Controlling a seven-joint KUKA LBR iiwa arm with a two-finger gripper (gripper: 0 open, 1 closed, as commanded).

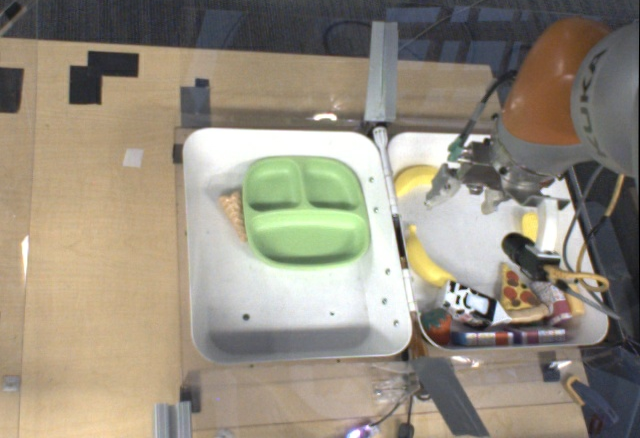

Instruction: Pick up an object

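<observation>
The pincer (pixel 464 188) hangs over the upper part of the right bin (pixel 592 331), its two fingers spread, nothing between them. Just to its left a banana (pixel 412 180) curls against the bin's top left corner, and a second banana (pixel 426 262) lies along the left wall, close to the rim. The bare white floor between them and the arm is the only free patch in this bin. Lower right is crowded: a pizza-slice toy (pixel 519 290), a black-and-white piece (pixel 468 302), a marker (pixel 500 336) along the bottom wall, and a yellow item (pixel 531 226) half hidden under the arm. The left bin (pixel 290 336) holds a green divided plate (pixel 304 209) with a brownish thing (pixel 233 213) tucked at its left edge; its lower half lies open. The tabletop (pixel 90 246) spreads bare to the left.
</observation>
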